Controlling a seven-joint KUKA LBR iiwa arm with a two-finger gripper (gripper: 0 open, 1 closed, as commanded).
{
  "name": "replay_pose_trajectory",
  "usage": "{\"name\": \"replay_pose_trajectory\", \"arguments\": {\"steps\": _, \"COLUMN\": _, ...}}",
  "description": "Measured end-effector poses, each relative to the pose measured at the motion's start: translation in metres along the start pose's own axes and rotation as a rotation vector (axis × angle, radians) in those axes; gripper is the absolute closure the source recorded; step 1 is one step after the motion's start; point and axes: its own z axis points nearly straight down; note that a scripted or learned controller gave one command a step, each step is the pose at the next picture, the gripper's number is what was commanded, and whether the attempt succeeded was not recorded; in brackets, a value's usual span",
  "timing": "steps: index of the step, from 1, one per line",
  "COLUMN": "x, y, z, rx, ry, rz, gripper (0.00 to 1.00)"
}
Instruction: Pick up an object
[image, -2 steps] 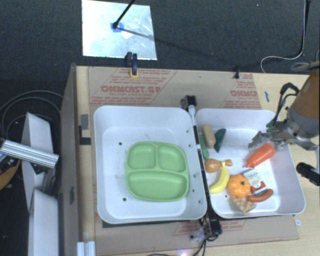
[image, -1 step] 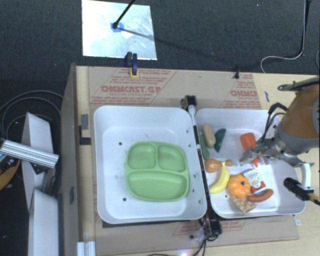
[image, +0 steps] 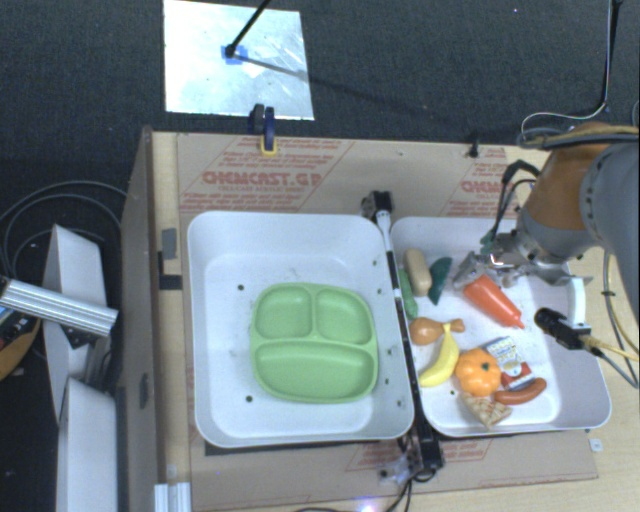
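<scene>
right bin (image: 600, 400): carrot (image: 494, 301) lies in the upper middle, orange-red, tapered, at a slant, with the thick end up-left and the tip down-right. gripper (image: 482, 266) sits just above its thick end, very near. contact not resolvable. whether the gripper is parted or closed: cannot tell from this angle. nothing seen held.

around the carrot:
- a small printed packet (image: 506, 354) and an orange (image: 478, 371) just below it
- a red-brown sausage (image: 519, 391) and a waffle piece (image: 486, 409) near the front wall
- a banana (image: 441, 362) and a small brown pear-like piece (image: 430, 329) to its lower left
- a pale roll (image: 418, 273) and a dark green piece (image: 441, 272) to its left, the latter closest to the gripper

the carrot's top is uncovered, with nothing lying across it.

left bin (image: 215, 300): holds a green divided plate (image: 315, 340).
</scene>
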Motion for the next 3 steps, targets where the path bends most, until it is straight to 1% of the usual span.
{"name": "replay_pose_trajectory", "arguments": {"steps": 1, "x": -0.001, "y": -0.002, "z": -0.010, "rx": 0.002, "ry": 0.001, "rz": 0.001, "gripper": 1.00}}
{"name": "replay_pose_trajectory", "arguments": {"steps": 2, "x": -0.001, "y": -0.002, "z": -0.010, "rx": 0.002, "ry": 0.000, "rz": 0.000, "gripper": 0.00}}
{"name": "replay_pose_trajectory", "arguments": {"steps": 3, "x": 0.021, "y": -0.045, "z": 0.005, "rx": 0.008, "ry": 0.001, "rz": 0.005, "gripper": 0.00}}
